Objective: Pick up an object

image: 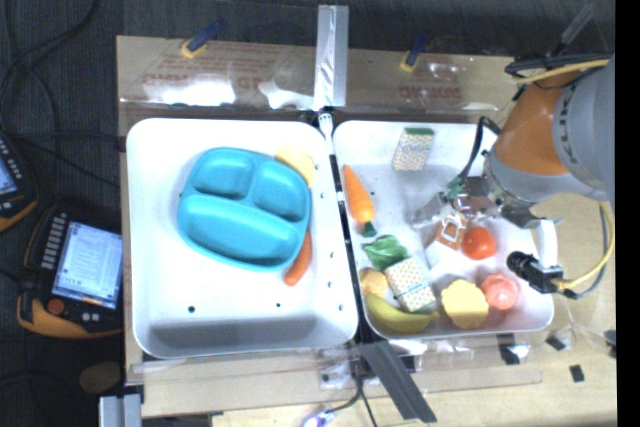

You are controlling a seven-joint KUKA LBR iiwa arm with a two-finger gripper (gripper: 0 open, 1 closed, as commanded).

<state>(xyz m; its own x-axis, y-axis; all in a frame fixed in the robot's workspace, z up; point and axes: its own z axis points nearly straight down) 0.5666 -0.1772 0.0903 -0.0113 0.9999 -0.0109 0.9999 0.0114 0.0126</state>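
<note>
The right bin (385, 137) holds several toy foods. A carrot (358, 196) lies along its left wall, with a pale patterned box (412, 150) at the back. A green leafy piece (385, 250), a checkered box (410, 283), a banana (395, 317), a yellow fruit (460, 303) and a pink-red fruit (500, 292) crowd the front. My gripper (458, 210) hangs low over the middle right of this bin. It is just above a small orange-and-white packet (449, 235) and left of a red tomato (480, 243). Nothing visibly hangs from it.
In the left bin (150, 315) lies a blue divided plate (245, 205). A yellow piece (297, 162) sits at its back right corner and an orange sausage-shaped piece (298, 260) at its front right. The arm's orange band (525, 130) overhangs the right bin's far right corner.
</note>
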